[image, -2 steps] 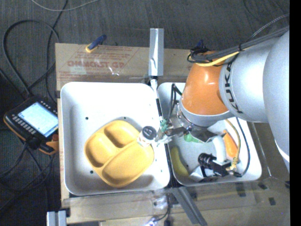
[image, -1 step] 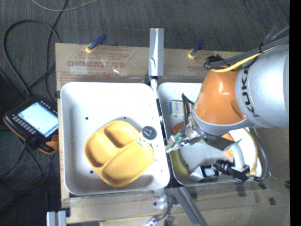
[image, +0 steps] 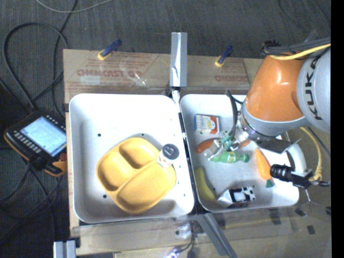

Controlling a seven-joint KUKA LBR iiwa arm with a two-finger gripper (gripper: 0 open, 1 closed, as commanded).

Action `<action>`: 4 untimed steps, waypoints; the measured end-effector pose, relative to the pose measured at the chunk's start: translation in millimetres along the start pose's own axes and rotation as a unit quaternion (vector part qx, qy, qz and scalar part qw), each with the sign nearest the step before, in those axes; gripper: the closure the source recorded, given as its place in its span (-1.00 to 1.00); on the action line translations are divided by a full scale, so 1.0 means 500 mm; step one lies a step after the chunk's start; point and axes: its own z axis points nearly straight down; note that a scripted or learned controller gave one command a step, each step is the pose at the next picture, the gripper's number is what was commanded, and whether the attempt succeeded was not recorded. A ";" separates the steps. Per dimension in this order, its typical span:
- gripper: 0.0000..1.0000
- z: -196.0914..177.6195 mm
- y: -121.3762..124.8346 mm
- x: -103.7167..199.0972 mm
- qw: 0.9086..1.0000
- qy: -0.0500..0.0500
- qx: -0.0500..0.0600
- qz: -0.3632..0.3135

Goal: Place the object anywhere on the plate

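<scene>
- Your arm comes in from the right, smooth grey shell with a glossy orange band, hanging over the right bin.
- Gripper sits low in the right bin, near its middle; its tips are lost in the clutter, so you cannot tell their state.
- Right by the gripper: a green bottle, clear-looking plastic, lying on its side. Contact between the two is too small to call.
- Plate is in the left bin: yellow, matte plastic, rounded, split into compartments by raised ridges, tilted a bit toward the bin's right wall.
- A small round object with a dark grey disc top and whitish body rests at the plate's upper right rim, touching it.
- Other stuff in the right bin: a flat white-and-orange carton near the top, an orange carrot shape on the right, a curved yellow banana along the left wall, a black-and-white box at the bottom.
- Both bins are shallow, white, smooth, with rounded corners, side by side and touching.
- Bench is brown board with faded red print.
</scene>
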 end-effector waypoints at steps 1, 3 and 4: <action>1.00 -0.088 0.002 0.072 0.969 -0.001 0.001 0.246; 1.00 0.103 0.113 0.189 0.951 0.000 0.002 0.310; 1.00 -0.028 0.103 0.213 0.858 -0.003 0.001 0.514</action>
